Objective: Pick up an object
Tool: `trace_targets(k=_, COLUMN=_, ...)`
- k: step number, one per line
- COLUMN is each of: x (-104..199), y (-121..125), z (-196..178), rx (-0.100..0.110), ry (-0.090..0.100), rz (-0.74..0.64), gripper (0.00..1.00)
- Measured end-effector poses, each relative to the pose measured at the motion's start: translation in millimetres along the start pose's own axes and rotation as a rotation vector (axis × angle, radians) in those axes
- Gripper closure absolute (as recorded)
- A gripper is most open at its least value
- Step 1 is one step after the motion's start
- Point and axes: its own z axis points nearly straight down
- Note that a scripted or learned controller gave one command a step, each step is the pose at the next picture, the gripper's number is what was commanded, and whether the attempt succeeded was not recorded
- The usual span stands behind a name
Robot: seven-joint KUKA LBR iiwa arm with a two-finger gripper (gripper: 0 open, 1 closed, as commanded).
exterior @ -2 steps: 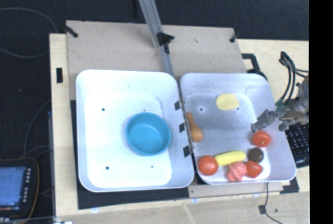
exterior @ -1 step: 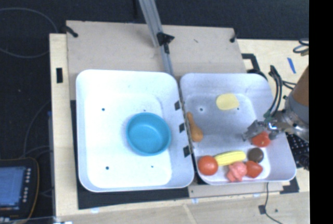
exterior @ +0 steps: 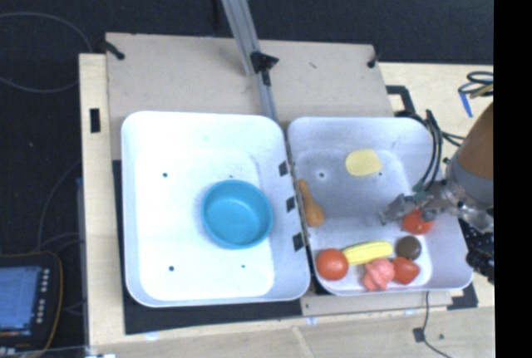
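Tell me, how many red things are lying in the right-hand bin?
3. One red ball at the near left, one red piece beside the pink toy, and one under the gripper. The arm may hide more.

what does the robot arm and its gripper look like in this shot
The arm enters from the right as a bulky rounded body, orange-brown above and grey lower down, with thin black cables looping along its left side. The gripper at its end is small, grey and metallic, made of slim angular parts.
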Motion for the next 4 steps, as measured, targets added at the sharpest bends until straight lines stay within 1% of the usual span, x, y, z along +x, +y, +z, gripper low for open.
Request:
trace_targets(k=1, x=-1, y=1, z=-8, rx=-0.006, ry=-0.003, rz=0.005, gripper=1.0)
trace_targets(k=2, x=-8, y=4, z=-72, rx=0.012, ry=0.003, rz=0.0, gripper=1.0)
trace_targets(k=3, x=-9, y=5, z=-82, rx=0.014, ry=0.003, rz=-0.003, gripper=1.0)
trace_targets(k=4, x=39, y=26, z=-74, rx=0.019, ry=0.005, rz=-0.004, gripper=1.0)
